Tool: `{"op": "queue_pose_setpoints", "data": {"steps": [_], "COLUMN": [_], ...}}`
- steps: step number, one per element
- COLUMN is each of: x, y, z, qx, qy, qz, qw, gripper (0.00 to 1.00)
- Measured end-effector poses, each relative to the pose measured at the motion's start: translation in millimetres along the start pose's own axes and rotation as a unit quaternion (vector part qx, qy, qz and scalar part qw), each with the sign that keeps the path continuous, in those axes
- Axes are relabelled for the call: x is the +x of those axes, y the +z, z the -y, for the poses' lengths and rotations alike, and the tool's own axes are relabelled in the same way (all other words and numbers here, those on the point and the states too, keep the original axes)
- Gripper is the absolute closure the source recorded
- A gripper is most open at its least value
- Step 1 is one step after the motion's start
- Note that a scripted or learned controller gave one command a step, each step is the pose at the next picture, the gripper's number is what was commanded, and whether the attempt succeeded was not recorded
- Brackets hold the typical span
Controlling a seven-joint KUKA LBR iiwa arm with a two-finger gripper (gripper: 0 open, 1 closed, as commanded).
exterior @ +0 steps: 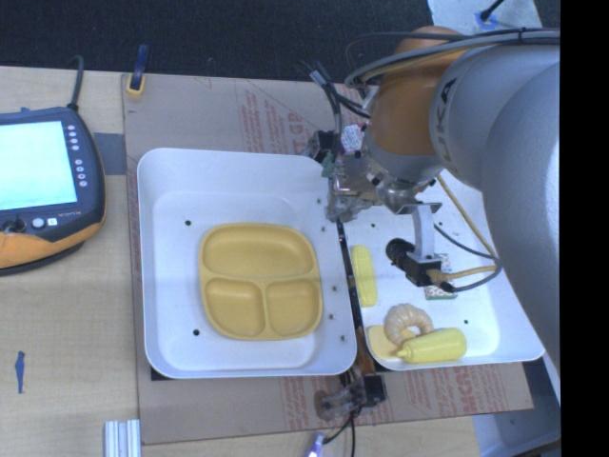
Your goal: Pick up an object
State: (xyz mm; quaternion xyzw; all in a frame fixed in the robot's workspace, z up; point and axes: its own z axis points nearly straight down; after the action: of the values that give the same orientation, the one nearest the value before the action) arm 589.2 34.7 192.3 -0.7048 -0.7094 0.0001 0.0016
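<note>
Underneath, cardboard-lined tan bench (67,350), handheld screen (38,174) at left, dark floor (190,17) beyond.

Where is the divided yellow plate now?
In the camera view, the divided yellow plate lies centred in the left bin, left of the yellow cob.

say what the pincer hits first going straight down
Likely the bin rim at the middle seam, not an object: the pincer sits over it, and the yellow bar lies lower in view. Depth unclear.
</note>
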Motion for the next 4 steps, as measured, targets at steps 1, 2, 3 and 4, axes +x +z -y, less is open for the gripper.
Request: {"op": "queue_pose_setpoints", "data": {"steps": [1,2,3,4], "x": [-82.9,-82.3,-66.8,-133.7], "y": [-53.2,-53.0,1.0,59.1], "z": [21.5,21.5,-8.8,-36.9], "qx": [0.0,0.0,0.002,0.0], "qy": [0.002,0.002,0.0,0.002], "qz": [0.001,0.001,0.001,0.001], "qw": [1.0,1.0,1.0,1.0], "gripper": [1.0,0.0,0.0,0.0]}}
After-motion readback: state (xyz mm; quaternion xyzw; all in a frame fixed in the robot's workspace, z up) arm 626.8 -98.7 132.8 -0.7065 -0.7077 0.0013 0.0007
